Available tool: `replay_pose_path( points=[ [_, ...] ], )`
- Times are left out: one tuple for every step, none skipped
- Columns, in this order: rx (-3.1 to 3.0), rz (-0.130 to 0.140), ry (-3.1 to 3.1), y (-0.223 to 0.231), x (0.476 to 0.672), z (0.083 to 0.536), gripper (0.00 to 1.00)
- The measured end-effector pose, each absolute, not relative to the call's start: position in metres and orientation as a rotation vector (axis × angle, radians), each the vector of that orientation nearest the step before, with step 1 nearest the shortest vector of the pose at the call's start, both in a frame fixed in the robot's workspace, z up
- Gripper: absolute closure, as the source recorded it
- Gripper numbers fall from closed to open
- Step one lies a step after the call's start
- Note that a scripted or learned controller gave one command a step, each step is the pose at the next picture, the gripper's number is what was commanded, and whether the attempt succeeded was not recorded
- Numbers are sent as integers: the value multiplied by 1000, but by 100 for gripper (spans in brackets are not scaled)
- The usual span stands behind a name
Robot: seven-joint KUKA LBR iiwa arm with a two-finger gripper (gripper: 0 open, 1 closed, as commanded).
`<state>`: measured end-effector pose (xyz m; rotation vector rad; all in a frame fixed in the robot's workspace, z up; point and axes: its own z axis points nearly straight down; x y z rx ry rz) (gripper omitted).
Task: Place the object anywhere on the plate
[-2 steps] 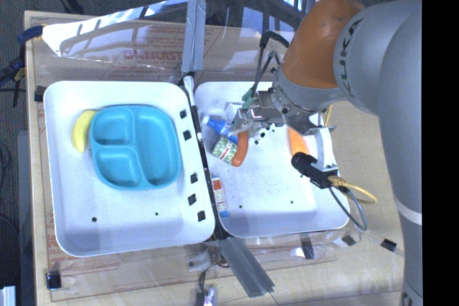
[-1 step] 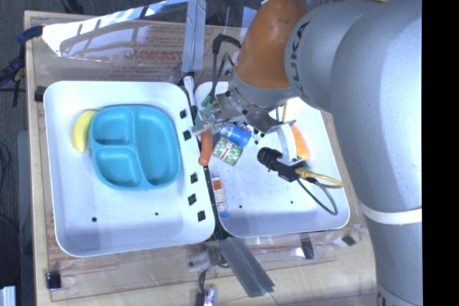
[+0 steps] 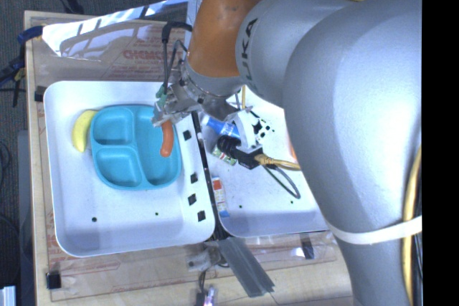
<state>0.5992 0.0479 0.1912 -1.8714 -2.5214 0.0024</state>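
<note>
A blue divided plate point(image 3: 125, 150) lies in the left bin point(image 3: 86, 226). My gripper point(image 3: 164, 115) hangs over the plate's right compartment, close to the wall between the bins. It is shut on the upper end of an orange sausage-shaped object point(image 3: 166, 141), which hangs down over that right compartment. Whether the object's lower end touches the plate I cannot tell. A yellow banana point(image 3: 82, 130) lies in the left bin against the plate's left edge.
The right bin point(image 3: 272, 218) holds a blue and white packet point(image 3: 221, 128), a white piece with black dots point(image 3: 257, 127) and a small tube point(image 3: 217, 191) by the dividing wall. The arm covers most of that bin's far side.
</note>
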Motion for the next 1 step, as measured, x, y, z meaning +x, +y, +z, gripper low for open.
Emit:
replay_pose_path(
  points=[
    [-1872, 3, -2521, 48, 599, 191, 0]
  ],
)
